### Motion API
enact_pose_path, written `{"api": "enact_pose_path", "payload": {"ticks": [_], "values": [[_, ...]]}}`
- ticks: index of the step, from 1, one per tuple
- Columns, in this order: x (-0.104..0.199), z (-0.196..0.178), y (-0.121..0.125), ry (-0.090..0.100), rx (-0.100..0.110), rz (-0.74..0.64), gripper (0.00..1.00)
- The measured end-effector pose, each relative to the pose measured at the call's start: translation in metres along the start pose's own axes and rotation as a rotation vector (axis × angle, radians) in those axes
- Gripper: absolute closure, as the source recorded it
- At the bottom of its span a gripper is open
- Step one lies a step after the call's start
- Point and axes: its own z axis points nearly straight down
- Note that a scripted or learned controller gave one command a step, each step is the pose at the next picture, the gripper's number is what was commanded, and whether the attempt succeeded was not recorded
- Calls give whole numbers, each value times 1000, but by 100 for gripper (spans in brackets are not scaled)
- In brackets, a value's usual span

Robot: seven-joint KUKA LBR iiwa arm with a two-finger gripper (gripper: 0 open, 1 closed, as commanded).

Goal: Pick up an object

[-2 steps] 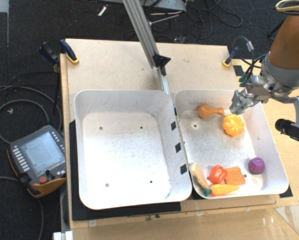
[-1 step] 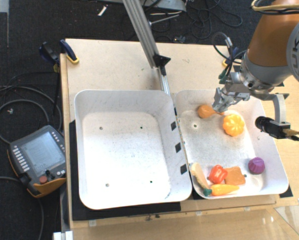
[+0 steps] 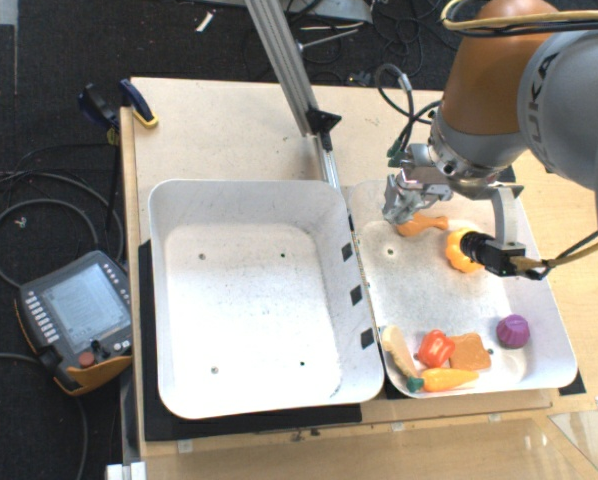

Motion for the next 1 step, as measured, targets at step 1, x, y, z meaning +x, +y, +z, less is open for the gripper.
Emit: {"api": "enact_pose_path", "payload": {"ticks": [1], "values": [[63,14,0,0,1,-1,100]]}}
